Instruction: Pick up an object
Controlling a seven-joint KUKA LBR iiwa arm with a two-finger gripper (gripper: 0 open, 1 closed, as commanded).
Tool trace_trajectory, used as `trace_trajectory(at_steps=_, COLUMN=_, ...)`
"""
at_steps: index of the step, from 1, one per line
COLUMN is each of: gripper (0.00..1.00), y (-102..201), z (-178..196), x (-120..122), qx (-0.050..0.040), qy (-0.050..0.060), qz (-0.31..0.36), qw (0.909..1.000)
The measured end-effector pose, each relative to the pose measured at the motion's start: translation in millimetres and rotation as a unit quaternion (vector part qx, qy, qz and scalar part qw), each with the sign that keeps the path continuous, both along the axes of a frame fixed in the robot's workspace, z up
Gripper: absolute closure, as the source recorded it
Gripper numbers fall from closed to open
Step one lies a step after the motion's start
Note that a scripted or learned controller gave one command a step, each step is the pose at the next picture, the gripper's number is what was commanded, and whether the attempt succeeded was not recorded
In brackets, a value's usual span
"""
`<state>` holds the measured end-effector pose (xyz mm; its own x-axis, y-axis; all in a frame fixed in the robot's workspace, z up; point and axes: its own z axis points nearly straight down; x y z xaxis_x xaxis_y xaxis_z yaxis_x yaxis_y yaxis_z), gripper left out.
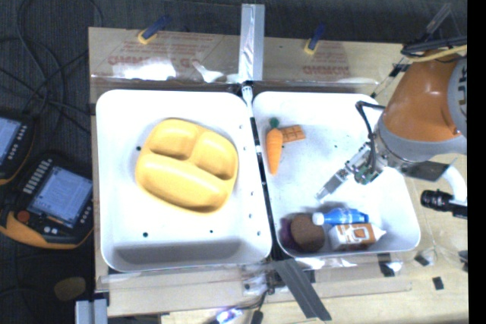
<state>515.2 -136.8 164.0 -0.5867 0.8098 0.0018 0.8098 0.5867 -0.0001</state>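
My gripper [328, 188] hangs over the middle of the right bin [395, 239], reaching in from the right under the orange-banded wrist. Nothing shows between its tips. An orange toy carrot [274, 149] with a green top lies at the bin's upper left, apart from the gripper. A brown round object [304, 232] sits at the bin's front edge. Beside it lies a small carton with a blue cap [351, 228], just below and right of the gripper.
The left bin [114, 224] holds a large yellow bread-shaped toy [187, 163]. A raised divider [258, 171] separates the bins. Handheld controllers and cables lie off the bench at the far left [45, 193].
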Motion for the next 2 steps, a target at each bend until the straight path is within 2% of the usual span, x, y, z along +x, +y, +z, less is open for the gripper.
trace_trajectory(at_steps=1, gripper=0.00, y=2, z=34, x=76, qx=-0.0004, qy=-0.001, qz=0.031, qw=0.9995)
trace_trajectory(at_steps=2, gripper=0.00, y=22, z=-70, x=145, qx=-0.0026, qy=-0.001, qz=-0.007, qw=1.0000)
